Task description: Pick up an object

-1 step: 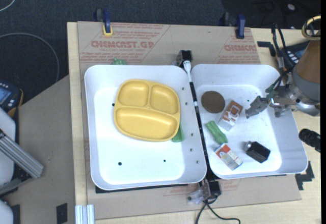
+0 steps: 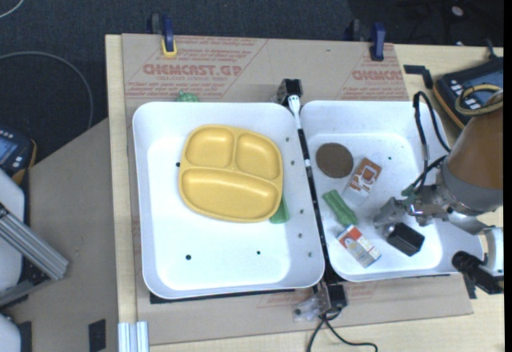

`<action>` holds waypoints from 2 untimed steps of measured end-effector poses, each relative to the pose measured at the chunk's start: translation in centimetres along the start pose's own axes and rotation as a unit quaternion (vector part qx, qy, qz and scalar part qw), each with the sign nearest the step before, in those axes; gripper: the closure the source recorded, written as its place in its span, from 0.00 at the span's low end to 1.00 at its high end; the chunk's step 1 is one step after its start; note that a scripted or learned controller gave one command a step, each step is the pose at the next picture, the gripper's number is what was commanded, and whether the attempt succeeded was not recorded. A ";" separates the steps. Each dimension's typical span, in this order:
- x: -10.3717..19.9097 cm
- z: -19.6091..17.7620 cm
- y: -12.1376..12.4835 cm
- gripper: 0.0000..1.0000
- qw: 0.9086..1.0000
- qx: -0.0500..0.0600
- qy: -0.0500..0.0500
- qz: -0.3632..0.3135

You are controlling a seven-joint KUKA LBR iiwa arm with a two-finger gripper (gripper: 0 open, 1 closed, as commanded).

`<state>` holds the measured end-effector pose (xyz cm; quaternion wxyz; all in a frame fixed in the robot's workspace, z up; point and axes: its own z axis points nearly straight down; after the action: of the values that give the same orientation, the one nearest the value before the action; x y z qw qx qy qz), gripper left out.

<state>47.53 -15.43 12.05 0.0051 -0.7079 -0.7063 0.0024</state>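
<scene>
We cannot tell gripper (image 2: 394, 214) finger state; blurred. Black block (image 2: 406, 240) at its 5 o'clock, right bin (image 2: 376, 112). Green piece (image 2: 279, 213) half hidden under yellow tray (image 2: 232, 173), left bin (image 2: 160, 206).

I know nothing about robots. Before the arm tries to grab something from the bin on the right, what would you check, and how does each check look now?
1. Things to pick lie in the right bin: ok. A brown disc, a green piece, a black block and two small printed packets.
2. Tool is over that bin: ok, it hangs beside the black block.
3. Tool carries nothing already: cannot tell, its tip is too blurred.
4. Nearest target lies apart from its neighbours: ok, the black block has white floor around it.
5. Yellow divided plate is out of the way: ok, it sits in the left bin.
</scene>
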 end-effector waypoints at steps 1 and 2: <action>0.0 -0.4 0.4 0.00 1.000 -0.006 -0.002 -0.001; 0.0 -0.4 0.4 0.00 1.000 -0.005 -0.002 -0.001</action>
<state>47.91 -15.47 12.47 -0.0001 -0.7074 -0.7068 -0.0001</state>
